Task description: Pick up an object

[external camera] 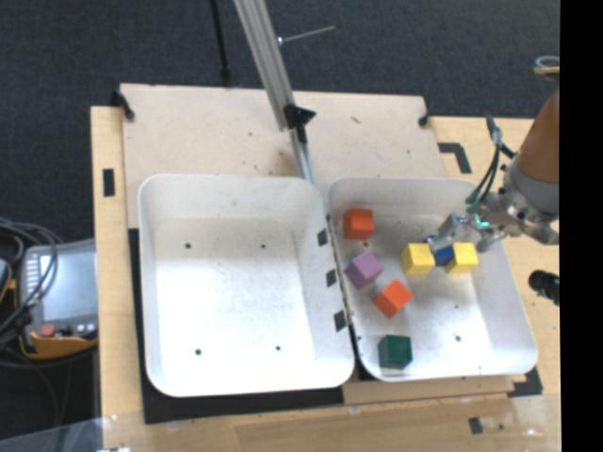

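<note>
I see a small blue block (443,253) in the right bin (504,342), wedged between two yellow blocks — one (417,258) on its left, the other (462,257) on its right, both touching or nearly touching it. The jaws (459,236) sit right over that cluster, at the blue block's upper edge; from this slant I cannot tell whether they are spread or pinched, nor whether anything is between them. The blue block is mostly hidden, just a small dark-blue face showing.

The same bin also carries an orange block (358,223) near its upper left corner, a lilac block (364,269) below that, a second orange block (393,298) tilted on the diagonal just beside the lilac one, and a dark green block (396,351) near the bin's lower edge — well apart from the yellow pair. The left bin (155,252) lies alongside, rims touching. Both rest on the pale table (226,130). No writing I can read on any block.
</note>
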Controlling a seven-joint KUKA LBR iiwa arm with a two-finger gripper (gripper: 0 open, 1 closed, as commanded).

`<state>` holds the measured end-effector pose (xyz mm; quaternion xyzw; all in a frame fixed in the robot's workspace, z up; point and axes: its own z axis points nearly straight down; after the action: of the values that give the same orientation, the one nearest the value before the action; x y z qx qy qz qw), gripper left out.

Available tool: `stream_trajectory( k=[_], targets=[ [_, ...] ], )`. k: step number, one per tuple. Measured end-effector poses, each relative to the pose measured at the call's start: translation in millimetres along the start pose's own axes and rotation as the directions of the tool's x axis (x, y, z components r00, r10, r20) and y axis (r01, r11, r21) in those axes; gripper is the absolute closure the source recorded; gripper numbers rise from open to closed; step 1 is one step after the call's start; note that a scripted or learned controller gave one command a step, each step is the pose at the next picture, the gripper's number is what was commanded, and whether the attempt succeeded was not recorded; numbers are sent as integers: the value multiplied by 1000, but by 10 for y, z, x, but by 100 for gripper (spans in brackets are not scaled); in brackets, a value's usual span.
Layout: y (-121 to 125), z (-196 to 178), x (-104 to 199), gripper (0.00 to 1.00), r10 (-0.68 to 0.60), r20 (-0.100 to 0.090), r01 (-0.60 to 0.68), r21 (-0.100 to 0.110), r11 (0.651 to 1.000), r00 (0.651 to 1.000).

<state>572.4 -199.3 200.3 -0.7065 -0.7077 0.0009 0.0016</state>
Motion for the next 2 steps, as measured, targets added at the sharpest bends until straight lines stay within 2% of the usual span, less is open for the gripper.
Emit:
stream_trajectory(
  k=[1,2],
  targets=[
    [11,-26,0,0,-1,1,1,-5,1000,1000],
    [3,599,-6,0,2,2,-2,0,1000,1000]
  ],
)
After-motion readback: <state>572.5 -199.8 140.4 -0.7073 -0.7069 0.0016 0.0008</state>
